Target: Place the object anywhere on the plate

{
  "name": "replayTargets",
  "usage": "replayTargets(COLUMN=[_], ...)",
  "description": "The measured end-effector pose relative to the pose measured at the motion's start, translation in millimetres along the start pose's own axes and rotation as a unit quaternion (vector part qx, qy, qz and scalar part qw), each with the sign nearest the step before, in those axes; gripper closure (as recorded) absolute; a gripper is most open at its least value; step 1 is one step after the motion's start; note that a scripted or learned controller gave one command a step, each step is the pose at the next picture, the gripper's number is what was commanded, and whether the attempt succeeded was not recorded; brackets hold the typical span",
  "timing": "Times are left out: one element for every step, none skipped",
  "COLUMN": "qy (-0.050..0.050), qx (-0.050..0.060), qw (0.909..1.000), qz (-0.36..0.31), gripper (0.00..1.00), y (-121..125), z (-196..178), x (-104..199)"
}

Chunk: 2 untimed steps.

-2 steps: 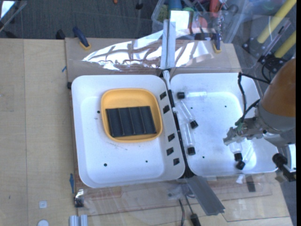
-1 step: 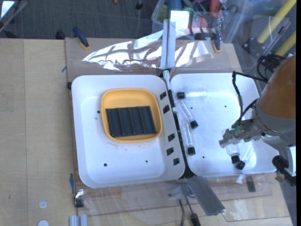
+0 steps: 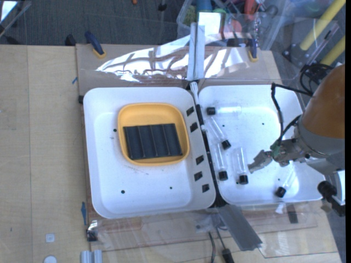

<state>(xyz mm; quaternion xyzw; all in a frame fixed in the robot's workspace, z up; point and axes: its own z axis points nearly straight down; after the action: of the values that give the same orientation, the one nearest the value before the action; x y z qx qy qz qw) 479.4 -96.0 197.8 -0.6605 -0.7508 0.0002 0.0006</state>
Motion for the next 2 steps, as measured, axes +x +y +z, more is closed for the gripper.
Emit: replayTargets(qy=[-0.002, -0.002], qx=[-0.002, -0.003], qw=[0.9921, 0.9803], qz=[-0.125, -0.198], gripper=[0.00, 0.00], y=[36.9, 57.6], z=[-74.7, -193.7], x=[-64.8, -134.3])
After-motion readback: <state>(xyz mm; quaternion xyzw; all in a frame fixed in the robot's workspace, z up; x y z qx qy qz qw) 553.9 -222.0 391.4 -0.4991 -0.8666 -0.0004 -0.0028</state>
